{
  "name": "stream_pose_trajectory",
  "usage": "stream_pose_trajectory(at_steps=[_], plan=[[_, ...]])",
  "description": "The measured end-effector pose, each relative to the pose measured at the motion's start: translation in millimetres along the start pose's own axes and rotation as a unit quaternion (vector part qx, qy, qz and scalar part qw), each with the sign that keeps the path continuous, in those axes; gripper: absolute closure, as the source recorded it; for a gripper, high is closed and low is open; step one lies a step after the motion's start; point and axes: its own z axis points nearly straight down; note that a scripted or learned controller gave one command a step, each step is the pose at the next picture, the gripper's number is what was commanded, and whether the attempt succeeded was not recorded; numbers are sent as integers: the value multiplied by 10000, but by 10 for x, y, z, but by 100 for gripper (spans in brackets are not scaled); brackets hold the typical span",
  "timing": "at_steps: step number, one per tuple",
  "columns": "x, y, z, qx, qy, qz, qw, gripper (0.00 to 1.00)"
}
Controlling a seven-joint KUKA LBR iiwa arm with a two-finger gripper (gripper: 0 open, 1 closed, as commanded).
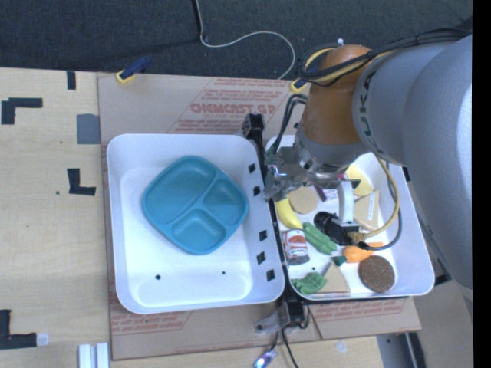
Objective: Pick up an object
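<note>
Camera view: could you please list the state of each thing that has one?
blue plate: lying flat, right way up, in the left bin, nothing on it.
banana: lying in the right bin, partly under the arm.
small can: lying on its side.
brown disc: lying flat.
claw: low over the right bin.

The wooden bench (46, 228) bears a cardboard sheet (199, 102) under two white bins (123, 205)

even, bright overhead light, soft shadows inside the white bins (115, 205), slightly soft focus, mild glare.
</note>
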Motion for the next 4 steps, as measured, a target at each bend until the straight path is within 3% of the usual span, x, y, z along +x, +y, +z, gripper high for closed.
stream_pose_trajectory(at_steps=[1, 2, 3, 4], plan=[[2, -4, -56, 38, -1, -4, 10000, 100], [864, -48, 66, -30, 6, -30, 10000, 100], [508, -565, -805, -69, -4, 23, 10000, 100], [54, -904, -1649, -84, -10, 31, 10000, 100]])
